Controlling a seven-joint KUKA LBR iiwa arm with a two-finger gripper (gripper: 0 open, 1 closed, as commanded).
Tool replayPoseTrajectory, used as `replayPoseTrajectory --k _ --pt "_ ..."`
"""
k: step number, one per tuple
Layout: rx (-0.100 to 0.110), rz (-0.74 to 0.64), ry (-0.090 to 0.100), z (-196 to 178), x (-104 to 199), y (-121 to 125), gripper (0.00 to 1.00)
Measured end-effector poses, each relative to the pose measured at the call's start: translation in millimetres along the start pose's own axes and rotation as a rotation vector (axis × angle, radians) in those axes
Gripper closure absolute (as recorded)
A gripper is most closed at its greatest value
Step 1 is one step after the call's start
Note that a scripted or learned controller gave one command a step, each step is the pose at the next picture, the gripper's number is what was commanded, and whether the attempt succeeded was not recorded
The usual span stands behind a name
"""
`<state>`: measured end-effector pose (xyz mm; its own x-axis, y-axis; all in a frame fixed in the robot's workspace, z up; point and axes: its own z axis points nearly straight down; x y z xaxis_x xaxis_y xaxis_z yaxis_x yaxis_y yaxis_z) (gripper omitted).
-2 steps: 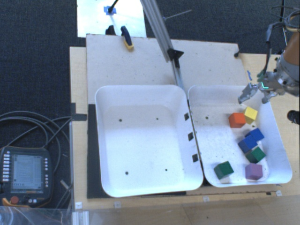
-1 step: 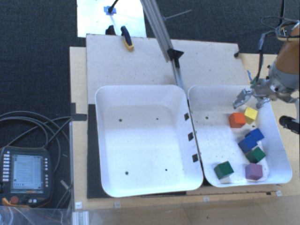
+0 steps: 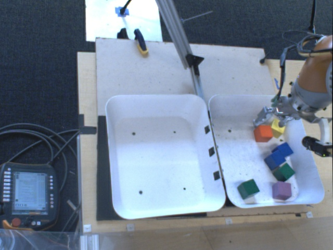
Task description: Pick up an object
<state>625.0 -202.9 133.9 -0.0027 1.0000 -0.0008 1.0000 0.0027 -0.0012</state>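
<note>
Sitting by tool point(image 3: 270, 120): orange block point(image 3: 263, 133)

Fixed camera overhead, slanted down, both bins point(image 3: 161, 105)

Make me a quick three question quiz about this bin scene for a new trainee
1. True or false: the blocks lie in the right bin.
2. Which block lies nearest the gripper? A) purple block B) orange block C) blue block
3. How many green blocks are there?

Key: 1 true. 2 B. 3 two: one green block near the front wall, a darker green block beside the blue one.
</note>
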Motion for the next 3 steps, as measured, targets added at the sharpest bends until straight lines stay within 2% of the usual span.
replayPoseTrajectory --k 1,2,3 --pt "-0.014 0.0 -0.009 19.4 -3.7 4.3 0.0" --pt "-0.02 -0.003 -0.01 6.3 -4.1 6.1 1.0" --pt "-0.01 -0.003 -0.001 -52.6 5.3 6.2 1.0"
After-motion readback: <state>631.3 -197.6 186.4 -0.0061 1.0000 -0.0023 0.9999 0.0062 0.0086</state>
